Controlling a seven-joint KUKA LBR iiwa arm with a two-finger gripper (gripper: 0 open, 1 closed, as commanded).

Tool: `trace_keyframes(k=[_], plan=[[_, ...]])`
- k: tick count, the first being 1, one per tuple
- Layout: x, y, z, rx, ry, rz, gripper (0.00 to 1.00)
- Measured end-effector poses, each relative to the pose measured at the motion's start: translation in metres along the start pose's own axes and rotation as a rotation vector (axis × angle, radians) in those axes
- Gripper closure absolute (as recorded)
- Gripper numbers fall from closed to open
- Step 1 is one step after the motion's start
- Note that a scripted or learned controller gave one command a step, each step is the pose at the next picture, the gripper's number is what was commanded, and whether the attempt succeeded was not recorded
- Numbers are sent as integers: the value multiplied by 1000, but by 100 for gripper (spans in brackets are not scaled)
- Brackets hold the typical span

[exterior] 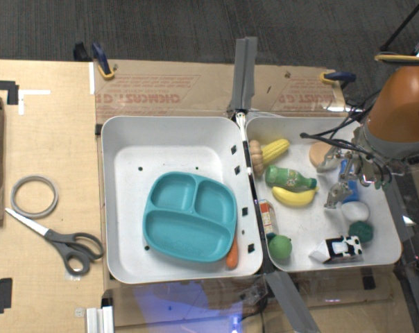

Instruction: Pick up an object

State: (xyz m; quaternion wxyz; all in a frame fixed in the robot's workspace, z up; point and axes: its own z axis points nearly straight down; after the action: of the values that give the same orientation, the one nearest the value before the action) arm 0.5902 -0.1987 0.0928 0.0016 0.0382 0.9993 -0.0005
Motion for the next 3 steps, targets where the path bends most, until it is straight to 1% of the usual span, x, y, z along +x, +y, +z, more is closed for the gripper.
trace_keyframes(k=[1, 2, 3], plan=[[-2, 1, -10, 1, -5, -3, 100], [-2, 1, -10, 1, -5, -3, 0], [15, 26, 0, -2, 1, 1, 0]])
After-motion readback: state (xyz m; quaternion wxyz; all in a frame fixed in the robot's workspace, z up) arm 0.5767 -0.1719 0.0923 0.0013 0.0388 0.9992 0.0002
